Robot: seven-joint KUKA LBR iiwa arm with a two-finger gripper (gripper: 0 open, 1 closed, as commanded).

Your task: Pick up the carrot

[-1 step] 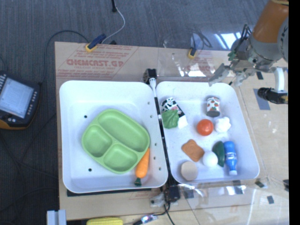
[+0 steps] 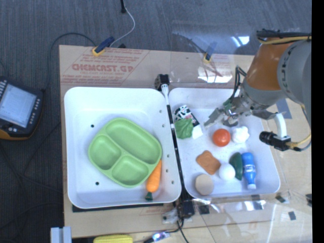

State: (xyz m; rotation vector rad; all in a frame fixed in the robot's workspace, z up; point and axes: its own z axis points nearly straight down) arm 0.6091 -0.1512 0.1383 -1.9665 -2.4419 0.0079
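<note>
The orange carrot (image 2: 154,176) lies in the left bin (image 2: 81,105), near its front right corner, leaning against the right edge of the green divided plate (image 2: 125,152). Its green stem end points toward the bin's front wall. My gripper (image 2: 219,118) hangs over the back of the right bin (image 2: 268,184), above and to the right of the carrot, across the divider between the bins. Its fingers are spread open with nothing between them. A red tomato (image 2: 221,137) sits just below the fingers.
The right bin holds a black-and-white cow toy (image 2: 183,113), a green leafy piece (image 2: 185,129), a white lump (image 2: 241,134), a brown bread slice (image 2: 208,161), two eggs (image 2: 204,184), a dark green item (image 2: 236,161) and a blue bottle (image 2: 248,169). A tablet (image 2: 17,107) lies at the far left.
</note>
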